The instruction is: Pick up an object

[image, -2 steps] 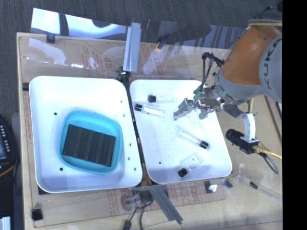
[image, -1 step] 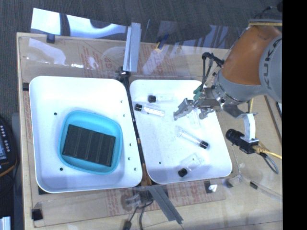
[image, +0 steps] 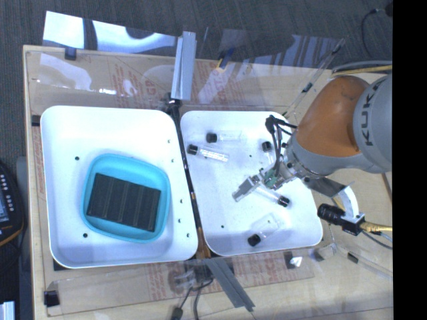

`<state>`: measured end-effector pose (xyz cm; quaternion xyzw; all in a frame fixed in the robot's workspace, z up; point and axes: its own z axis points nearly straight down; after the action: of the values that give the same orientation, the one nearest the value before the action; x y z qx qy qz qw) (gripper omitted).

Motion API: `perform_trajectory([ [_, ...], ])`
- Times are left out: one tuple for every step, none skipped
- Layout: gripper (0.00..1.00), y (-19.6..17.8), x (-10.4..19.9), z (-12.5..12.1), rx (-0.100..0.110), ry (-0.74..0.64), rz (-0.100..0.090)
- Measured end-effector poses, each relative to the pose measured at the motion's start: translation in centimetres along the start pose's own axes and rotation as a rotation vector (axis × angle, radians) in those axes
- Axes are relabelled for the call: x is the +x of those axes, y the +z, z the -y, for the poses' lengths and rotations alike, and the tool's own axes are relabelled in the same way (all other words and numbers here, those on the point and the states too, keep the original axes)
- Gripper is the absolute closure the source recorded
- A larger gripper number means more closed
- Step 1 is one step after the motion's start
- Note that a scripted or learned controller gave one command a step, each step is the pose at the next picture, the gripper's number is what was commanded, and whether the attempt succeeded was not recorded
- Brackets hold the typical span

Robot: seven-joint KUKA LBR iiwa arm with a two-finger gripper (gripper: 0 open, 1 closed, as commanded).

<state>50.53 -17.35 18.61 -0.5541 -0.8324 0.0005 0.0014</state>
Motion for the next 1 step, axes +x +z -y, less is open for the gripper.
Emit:
perform_trajectory([
  [0.0, 1.62, -2.38, 4.02, -0.001, -0.475, 0.002],
])
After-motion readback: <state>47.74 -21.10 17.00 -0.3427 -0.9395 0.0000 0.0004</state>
